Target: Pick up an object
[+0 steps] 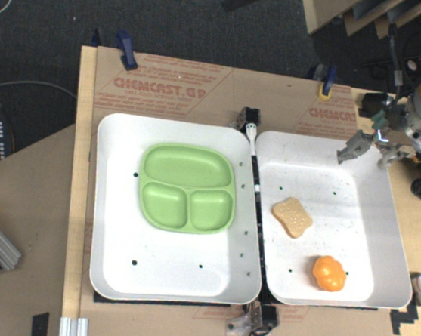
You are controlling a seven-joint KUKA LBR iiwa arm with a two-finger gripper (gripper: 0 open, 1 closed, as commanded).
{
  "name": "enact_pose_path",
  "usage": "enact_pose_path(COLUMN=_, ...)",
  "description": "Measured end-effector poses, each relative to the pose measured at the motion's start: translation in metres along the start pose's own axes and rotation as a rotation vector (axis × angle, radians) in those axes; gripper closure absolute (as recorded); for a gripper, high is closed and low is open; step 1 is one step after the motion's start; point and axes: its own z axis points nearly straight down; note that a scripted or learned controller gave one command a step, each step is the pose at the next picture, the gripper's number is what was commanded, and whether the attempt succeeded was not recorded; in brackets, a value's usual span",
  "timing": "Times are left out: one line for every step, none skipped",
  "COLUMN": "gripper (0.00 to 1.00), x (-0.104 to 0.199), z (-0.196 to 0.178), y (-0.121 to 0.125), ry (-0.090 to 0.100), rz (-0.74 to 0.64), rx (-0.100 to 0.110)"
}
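Note:
A tan, biscuit-shaped piece (pixel 292 216) lies near the middle of the right bin (pixel 375 222). An orange round fruit (pixel 328 273) sits closer to that bin's front edge. My gripper (pixel 369 152) hangs over the right bin's far right corner, well behind both objects. Its fingers (pixel 352 149) are spread apart with nothing between them.
A green divided plate (pixel 187 187) rests in the left bin (pixel 111 235). Both bins stand on a cardboard sheet (pixel 168 78) held by blue clamps (pixel 126 49). Cables and gear crowd the far right behind the arm.

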Motion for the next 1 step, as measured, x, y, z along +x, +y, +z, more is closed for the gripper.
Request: enact_pose_path(gripper=0.00, x=-0.0398, z=-0.1074, y=-0.0255, ry=-0.007, rz=0.004, rx=-0.012)
